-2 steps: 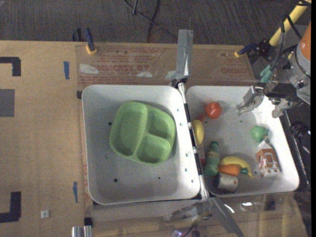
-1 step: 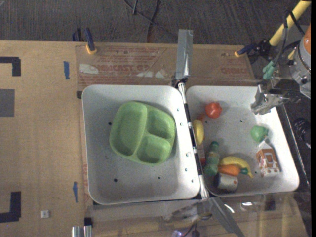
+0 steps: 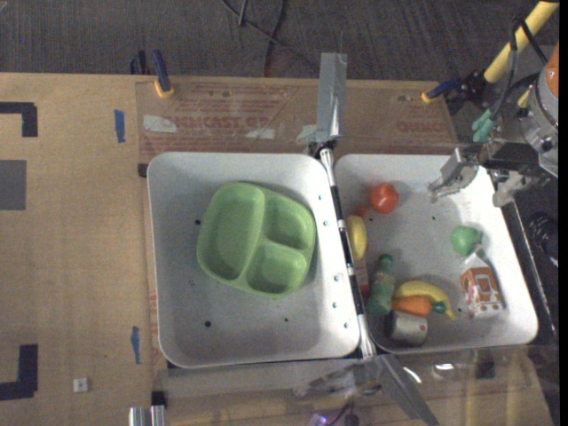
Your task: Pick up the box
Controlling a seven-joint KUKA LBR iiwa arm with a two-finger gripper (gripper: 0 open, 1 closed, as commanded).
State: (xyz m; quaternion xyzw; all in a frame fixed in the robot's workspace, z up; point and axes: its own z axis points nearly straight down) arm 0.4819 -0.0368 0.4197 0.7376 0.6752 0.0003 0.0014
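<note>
The box (image 3: 480, 291) is a small orange and white carton lying near the right wall of the right bin (image 3: 417, 238), toward its front. My gripper (image 3: 473, 187) hangs over the back right corner of that bin, well behind the box and apart from it. Its two grey fingers (image 3: 446, 181) stand spread, open, with nothing between them. A green pepper-like piece (image 3: 465, 239) lies between the gripper and the box.
The right bin also holds a red tomato (image 3: 383, 198), a yellow lemon (image 3: 356, 236), a green bottle (image 3: 382, 284), a banana (image 3: 424, 291), a carrot (image 3: 414, 306) and a can (image 3: 408, 327). A green divided plate (image 3: 257, 238) sits in the left bin (image 3: 177, 309).
</note>
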